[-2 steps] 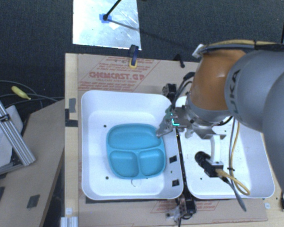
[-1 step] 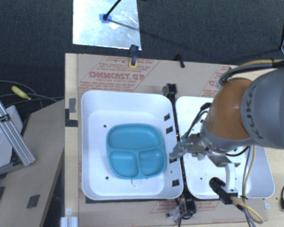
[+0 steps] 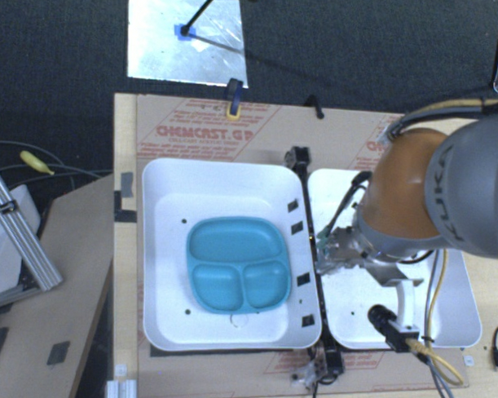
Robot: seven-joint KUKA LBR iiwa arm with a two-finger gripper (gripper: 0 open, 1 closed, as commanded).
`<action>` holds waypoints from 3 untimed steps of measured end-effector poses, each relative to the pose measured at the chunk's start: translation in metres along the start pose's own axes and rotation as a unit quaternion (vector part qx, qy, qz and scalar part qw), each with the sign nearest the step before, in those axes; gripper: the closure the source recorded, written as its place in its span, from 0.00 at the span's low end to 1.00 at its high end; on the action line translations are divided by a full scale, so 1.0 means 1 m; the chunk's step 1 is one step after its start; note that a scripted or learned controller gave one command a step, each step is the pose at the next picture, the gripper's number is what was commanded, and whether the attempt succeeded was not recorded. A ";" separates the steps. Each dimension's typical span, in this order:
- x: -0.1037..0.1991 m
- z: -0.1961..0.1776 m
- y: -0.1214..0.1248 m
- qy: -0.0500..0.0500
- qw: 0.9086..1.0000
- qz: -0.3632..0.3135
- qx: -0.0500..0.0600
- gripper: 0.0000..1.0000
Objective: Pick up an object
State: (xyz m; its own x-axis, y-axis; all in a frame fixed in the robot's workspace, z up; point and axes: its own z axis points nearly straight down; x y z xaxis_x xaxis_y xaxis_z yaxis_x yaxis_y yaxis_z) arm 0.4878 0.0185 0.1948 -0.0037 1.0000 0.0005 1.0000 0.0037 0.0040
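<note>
You look down from one fixed camera above the bench, tilted at a slant, taking in both shallow white plastic bins [image 3: 162,232], the grey arm [image 3: 470,185] entering from your right.

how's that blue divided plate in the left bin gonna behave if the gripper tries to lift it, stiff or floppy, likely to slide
The blue divided plate looks like moulded plastic, so probably stiff and light. It lies flat with a low rounded rim, so fingers may struggle to get under it. On the smooth left bin floor it would likely slide rather than tip.

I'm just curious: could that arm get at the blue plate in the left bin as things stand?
Probably yes. The blue plate lies uncovered in the left bin, nothing on it, and the arm hangs over the right bin beside it.
</note>
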 end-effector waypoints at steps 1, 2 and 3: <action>0.051 -0.092 0.001 0.002 1.000 -0.003 -0.003 1.00; 0.046 -0.087 0.009 0.000 1.000 0.000 0.000 1.00; -0.003 -0.123 0.000 0.000 1.000 0.002 0.000 1.00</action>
State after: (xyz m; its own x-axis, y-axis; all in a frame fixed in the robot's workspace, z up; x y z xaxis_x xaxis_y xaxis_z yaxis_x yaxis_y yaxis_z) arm 0.4871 0.0152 0.3174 0.0008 1.0000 -0.0003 1.0000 -0.0008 0.0044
